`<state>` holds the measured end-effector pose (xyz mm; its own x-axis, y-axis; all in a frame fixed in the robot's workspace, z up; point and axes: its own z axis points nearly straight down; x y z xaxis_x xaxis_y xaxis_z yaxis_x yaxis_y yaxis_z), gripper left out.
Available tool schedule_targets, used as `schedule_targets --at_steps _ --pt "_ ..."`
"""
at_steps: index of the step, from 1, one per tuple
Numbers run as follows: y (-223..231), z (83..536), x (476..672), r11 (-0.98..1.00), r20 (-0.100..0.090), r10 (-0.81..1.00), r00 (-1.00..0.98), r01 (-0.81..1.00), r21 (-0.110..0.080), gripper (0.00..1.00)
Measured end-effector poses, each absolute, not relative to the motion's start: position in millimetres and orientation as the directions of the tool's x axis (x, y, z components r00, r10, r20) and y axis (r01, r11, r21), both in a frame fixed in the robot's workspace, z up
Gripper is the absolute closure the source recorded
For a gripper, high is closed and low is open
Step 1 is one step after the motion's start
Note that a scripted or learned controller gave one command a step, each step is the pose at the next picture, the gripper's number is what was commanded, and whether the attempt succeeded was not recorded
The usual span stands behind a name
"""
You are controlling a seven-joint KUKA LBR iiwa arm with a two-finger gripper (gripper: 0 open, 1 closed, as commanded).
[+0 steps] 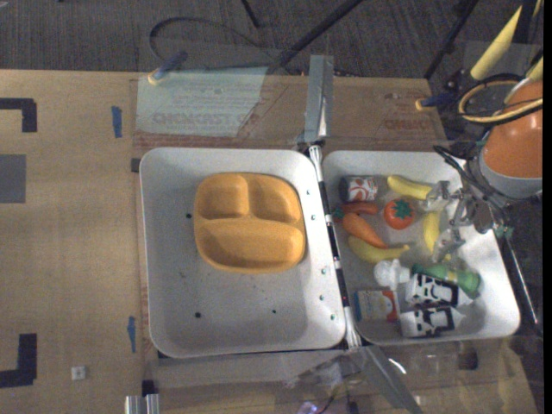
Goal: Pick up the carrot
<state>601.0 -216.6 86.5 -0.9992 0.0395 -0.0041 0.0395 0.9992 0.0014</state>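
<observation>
**Tool over the right bin, carrot not yet reached**

The carrot (360, 228) lies in the right bin (504, 313), near its left wall, between a red pepper (361, 208) above and a banana (377, 250) below, a tomato (398, 214) just beside its top. The tool (455, 216) hovers near the bin's right side, well apart from the carrot. A good grasp would likely close across the carrot's body, avoiding the banana. The tool is a blurred tangle of metal, so I cannot tell its state.
</observation>
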Motion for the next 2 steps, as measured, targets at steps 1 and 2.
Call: schedule_targets --at_steps 1,2 --pt "-216 99 603.7 0.999 -0.014 0.042 -0.999 0.042 0.003 1.0" --pt "-206 226 518.1 1.0 -0.007 -0.031 -0.999 -0.031 -0.001 1.0"
